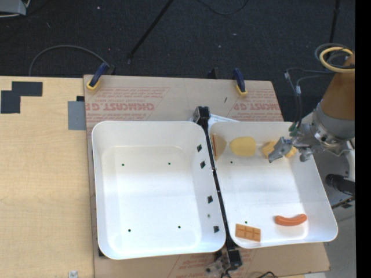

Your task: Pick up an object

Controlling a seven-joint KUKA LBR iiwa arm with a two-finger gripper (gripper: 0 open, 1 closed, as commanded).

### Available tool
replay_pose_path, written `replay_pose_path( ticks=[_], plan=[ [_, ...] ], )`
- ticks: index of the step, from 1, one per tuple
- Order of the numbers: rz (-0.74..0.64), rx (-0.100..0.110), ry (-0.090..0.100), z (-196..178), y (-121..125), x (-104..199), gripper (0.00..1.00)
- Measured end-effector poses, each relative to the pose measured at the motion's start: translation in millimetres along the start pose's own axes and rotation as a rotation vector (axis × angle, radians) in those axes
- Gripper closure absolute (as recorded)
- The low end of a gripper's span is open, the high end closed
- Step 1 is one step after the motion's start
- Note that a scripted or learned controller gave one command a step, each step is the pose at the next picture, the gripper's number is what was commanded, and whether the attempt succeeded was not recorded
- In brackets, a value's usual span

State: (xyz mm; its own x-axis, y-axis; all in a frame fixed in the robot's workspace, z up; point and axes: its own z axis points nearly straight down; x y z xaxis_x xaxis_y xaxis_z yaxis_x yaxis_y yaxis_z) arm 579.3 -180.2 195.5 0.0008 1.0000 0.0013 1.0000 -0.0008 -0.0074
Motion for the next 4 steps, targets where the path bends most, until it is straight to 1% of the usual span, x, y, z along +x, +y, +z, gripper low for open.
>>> replay_pose_path(
  ticks=[1, 2, 3, 4],
  plan=[
    [0.000, -0.007, -0.001, -3.7, 1.5, -0.2, 0.00],
    [-0.001, -0.002, 0.000, 55.1, 9.1, -0.9, 0.00],
    [-0.001, -0.003, 0.000, 108.1, 8.2, -0.2, 0.00],
    [0.000, -0.007, -0.002, 95.1, 9.3, -1.1, 1.00]
  ],
)
